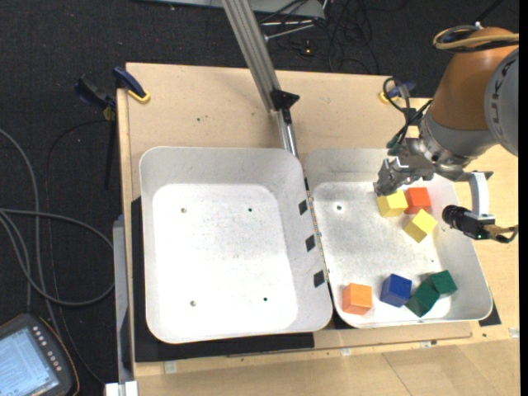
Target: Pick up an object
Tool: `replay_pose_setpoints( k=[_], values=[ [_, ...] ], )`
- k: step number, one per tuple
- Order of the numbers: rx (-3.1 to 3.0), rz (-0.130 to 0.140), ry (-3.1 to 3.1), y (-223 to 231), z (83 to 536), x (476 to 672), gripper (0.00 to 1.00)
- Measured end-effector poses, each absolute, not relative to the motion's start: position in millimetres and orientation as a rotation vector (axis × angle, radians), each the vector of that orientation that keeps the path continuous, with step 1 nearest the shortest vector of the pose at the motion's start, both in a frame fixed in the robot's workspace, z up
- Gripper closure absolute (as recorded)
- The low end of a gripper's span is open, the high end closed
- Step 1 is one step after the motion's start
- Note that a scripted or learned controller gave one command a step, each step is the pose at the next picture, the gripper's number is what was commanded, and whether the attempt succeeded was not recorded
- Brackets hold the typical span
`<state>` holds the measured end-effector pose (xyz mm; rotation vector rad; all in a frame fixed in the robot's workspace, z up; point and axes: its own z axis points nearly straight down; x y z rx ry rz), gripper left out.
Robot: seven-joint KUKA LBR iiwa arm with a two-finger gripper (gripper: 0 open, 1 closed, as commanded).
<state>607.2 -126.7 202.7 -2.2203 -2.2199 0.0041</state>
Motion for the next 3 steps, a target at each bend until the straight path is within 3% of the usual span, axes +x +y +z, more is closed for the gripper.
replay_pose_setpoints(
  k=[1, 3],
  values=[
    [-2.213, -0.004, -2.231, -69.5, 207.3, 622.7, 1.0],
    [-2.211, -0.003, -2.23, 49.0, 213.2, 626.5, 1.0]
  ],
)
